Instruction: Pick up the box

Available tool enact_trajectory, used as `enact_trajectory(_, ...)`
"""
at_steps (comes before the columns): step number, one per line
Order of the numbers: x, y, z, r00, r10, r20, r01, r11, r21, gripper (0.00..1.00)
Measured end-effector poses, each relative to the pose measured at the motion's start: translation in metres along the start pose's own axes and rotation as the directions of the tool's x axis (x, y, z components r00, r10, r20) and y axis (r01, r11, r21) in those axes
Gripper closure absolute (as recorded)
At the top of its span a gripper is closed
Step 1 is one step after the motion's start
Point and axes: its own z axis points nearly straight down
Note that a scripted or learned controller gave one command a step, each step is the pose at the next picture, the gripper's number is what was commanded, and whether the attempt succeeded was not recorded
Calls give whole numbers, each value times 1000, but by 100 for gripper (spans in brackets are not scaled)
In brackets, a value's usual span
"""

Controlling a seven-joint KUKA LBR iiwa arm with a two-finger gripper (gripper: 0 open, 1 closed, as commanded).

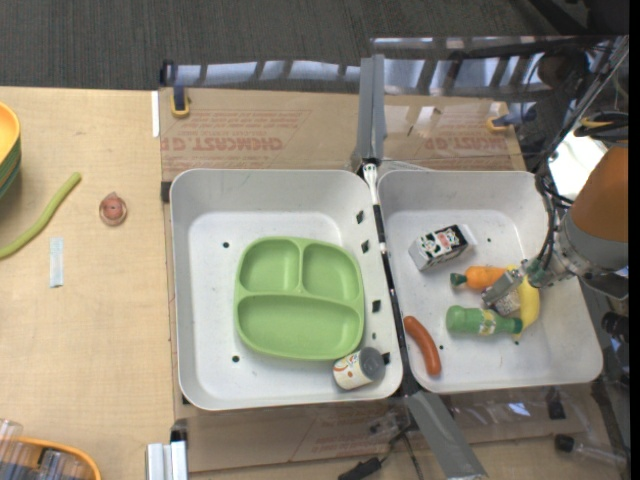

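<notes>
I see the small black-and-white box (441,246) lying in the right bin (560,363), up and left of the claw (508,290). The claw sits low over the banana (528,303), beside the carrot (480,278) and green bottle (482,320); its opening I cannot tell, possibly touching the banana.

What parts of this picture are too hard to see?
- Fingers of the gripper: too small and mixed in with the banana and carrot to tell their state.
- Box: its print is too small to read.
- Arm: cut off by the right edge.
</notes>
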Motion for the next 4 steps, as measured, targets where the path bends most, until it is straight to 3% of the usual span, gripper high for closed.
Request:
enact_trajectory(1, 31, -13, 0, 989, 146, 0, -146, 989, 1, 0)
enact_trajectory(2, 35, -22, 1, 972, 237, -1, -237, 972, 1, 0)
enact_trajectory(3, 60, -4, 0, 905, 425, 1, -425, 905, -1, 0)
enact_trajectory(4, 13, 39, 0, 956, 293, 2, -293, 956, 0, 0)
